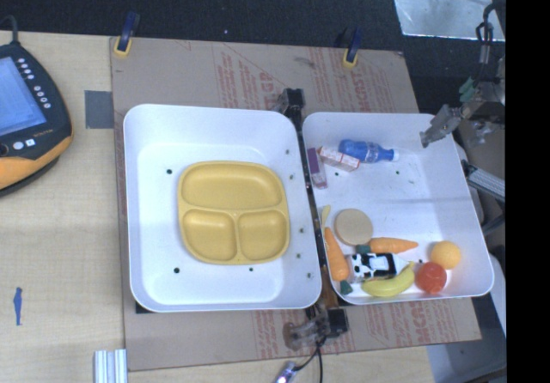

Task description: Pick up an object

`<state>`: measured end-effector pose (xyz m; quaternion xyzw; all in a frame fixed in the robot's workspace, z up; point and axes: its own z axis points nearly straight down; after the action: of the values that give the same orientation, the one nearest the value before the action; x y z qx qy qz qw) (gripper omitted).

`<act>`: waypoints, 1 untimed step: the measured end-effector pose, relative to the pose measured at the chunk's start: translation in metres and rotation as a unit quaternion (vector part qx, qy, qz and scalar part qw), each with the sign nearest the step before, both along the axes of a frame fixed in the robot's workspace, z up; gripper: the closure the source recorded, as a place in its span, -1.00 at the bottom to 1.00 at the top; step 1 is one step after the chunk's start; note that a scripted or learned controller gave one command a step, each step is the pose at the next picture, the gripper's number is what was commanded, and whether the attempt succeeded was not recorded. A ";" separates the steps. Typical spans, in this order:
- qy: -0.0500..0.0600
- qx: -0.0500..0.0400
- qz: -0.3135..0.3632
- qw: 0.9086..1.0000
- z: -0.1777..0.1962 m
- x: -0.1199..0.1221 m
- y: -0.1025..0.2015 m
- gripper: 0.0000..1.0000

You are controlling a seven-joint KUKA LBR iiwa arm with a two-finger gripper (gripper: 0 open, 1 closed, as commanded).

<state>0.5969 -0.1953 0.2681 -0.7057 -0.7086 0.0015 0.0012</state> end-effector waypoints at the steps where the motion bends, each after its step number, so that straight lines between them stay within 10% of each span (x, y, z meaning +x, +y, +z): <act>1: 0.002 0.001 0.001 1.000 -0.145 -0.112 0.054 -1.00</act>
<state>0.4847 -0.1411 0.1226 -0.7050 -0.7092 0.0020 0.0037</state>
